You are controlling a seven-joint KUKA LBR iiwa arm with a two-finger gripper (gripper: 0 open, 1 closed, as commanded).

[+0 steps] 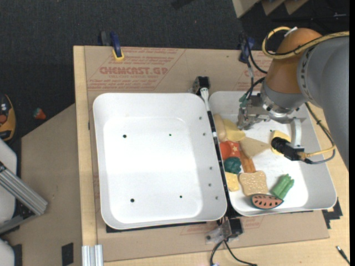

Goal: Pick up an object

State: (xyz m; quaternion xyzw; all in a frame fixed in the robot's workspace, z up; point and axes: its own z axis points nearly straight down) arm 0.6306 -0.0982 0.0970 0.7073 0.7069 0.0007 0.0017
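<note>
Arm's gripper (244, 118) low in right bin (319, 173), upper left, over pale yellow pieces (232, 133); jaws' state cannot be told. Toast slice (253, 182), watermelon slice (266, 200), green piece (282, 186) near front edge.

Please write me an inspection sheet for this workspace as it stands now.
Surface: brown board bearing a left bin and a right bin, side by side.
Job's things: toy foods in the right bin: bread slice, watermelon slice, green vegetable, red piece, pale yellow pieces.
Clutter: nothing seen.
Gripper: gripper low over the right bin's far end; finger state unclear.
Cables: yellow cable looping at the wrist; wires at the near edge.
Surroundings: dark carpet; blue clamps on the board.
</note>
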